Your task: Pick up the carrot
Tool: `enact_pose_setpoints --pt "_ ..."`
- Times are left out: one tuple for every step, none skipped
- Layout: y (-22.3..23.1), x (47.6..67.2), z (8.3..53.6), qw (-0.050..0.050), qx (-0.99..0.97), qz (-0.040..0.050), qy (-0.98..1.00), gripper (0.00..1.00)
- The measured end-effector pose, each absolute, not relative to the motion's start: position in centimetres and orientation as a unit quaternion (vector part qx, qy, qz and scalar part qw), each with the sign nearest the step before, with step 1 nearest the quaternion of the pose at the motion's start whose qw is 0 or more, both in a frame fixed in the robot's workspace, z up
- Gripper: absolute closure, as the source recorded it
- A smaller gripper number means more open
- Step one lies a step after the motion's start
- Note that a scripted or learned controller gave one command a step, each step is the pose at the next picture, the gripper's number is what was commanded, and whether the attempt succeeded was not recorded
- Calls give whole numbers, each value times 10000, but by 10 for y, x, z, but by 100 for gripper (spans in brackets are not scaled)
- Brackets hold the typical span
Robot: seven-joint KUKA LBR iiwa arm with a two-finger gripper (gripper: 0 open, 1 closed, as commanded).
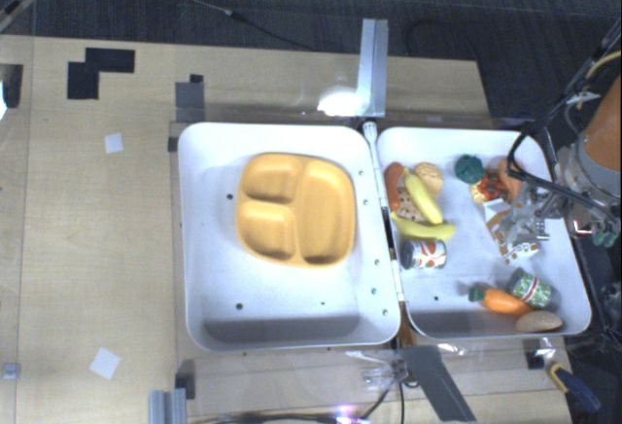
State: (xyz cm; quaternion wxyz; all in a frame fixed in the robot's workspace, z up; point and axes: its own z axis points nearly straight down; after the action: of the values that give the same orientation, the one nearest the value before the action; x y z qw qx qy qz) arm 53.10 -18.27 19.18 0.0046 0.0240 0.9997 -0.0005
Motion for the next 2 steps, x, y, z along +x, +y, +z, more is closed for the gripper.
enact_pose_setpoints --pt "-154 495 145 27 1630 7 9866 0" --pt "-128 489 108 30 3111 10 9504 0"
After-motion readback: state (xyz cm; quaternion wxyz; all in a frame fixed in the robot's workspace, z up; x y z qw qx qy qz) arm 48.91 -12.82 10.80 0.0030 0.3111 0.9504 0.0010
